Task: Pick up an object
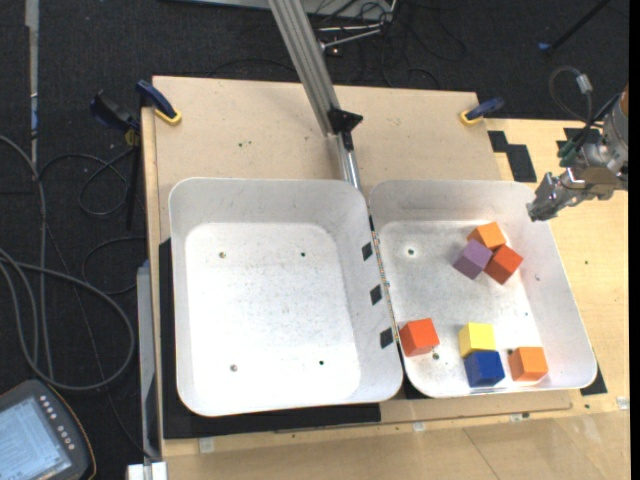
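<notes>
The right bin (560,288) holds several small blocks. An orange block (489,235), a purple block (472,259) and a red-orange block (505,264) cluster near its far side. Along its near side lie an orange block (419,335), a yellow block (477,338), a blue block (484,368) and another orange block (527,363). My gripper (548,204) hangs above the bin's far right rim, up and to the right of the cluster, with nothing seen in it.
The left bin (190,298) lies beside the right one, their rims meeting at the middle. A slanted metal pole (305,53) runs from the top down to the bins' far junction. Clamps (160,103) grip the board's far corners.
</notes>
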`<action>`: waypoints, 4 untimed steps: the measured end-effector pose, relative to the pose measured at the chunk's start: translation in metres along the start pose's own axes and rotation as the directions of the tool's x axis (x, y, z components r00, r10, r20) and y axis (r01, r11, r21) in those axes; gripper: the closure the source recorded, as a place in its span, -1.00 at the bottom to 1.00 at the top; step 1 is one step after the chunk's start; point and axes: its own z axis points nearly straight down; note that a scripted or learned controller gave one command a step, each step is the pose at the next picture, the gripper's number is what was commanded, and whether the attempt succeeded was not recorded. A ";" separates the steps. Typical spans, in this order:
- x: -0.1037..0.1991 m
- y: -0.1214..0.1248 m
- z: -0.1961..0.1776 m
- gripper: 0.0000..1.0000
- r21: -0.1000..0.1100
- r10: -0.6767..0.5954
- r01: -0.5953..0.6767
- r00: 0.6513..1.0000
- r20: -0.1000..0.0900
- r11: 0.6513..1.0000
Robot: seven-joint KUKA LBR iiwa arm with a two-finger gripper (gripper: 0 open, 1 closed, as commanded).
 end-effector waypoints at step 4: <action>0.210 -0.044 0.051 1.00 0.011 -0.004 0.004 1.000 -0.005 1.000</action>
